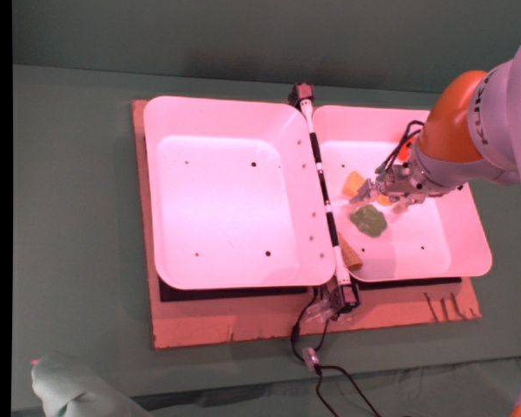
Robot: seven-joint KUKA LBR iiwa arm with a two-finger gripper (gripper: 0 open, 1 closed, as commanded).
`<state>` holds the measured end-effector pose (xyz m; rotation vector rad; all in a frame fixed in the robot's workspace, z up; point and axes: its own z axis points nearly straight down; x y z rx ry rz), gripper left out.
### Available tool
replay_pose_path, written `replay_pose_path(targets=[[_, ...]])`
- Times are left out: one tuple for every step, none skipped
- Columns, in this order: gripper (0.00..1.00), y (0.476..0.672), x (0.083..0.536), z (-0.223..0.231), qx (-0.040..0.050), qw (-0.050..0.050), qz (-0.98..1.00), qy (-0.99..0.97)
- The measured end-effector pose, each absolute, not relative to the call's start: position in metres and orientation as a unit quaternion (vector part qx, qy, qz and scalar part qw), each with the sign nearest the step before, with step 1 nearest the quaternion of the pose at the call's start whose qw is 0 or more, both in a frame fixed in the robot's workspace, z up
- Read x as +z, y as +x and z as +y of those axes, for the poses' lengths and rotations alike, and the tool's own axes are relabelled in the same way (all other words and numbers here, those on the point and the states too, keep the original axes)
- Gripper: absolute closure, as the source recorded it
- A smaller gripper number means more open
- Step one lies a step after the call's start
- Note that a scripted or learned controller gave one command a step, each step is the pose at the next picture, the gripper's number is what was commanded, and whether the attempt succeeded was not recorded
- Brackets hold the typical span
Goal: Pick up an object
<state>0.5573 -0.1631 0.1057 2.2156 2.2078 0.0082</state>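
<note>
Green object (367,221), lumpy and flat-lying, sits on the floor of the right bin (451,250), toward that bin's 8 o'clock region. It looks like the nearest candidate for the pick. It lies loose on the white surface, not lifted.

Just at its 12 o'clock: the gripper (384,189), low over the bin, its tip close above the green object's upper edge; contact cannot be judged from this angle. Whether its fingers stand apart or together cannot be told; the metal parts blur together against the bin.

Two other pieces nearby: a yellow piece (353,182) at 11 o'clock of the green object, just beside the gripper, and a tan cone-like piece (353,256) at 7 o'clock, against the bin's left wall. A bit of orange (384,200) shows under the gripper, too hidden to identify.

Left bin (226,198) lies across the divider bar (323,194), at 9 o'clock. Both bins rest on the desk (78,233).

Judgement: the pick is not done. Nothing is seen held; approach looks near complete, with closing and lifting left.
</note>
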Motion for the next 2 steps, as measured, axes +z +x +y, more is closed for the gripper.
replay_pose_path(targets=[[1.0, 0.56, 0.12, -0.165, 0.0047, 0.012, 0.704, 0.71], [1.0, 0.565, 0.185, -0.166, 0.0024, 0.006, 0.706, 0.708]])
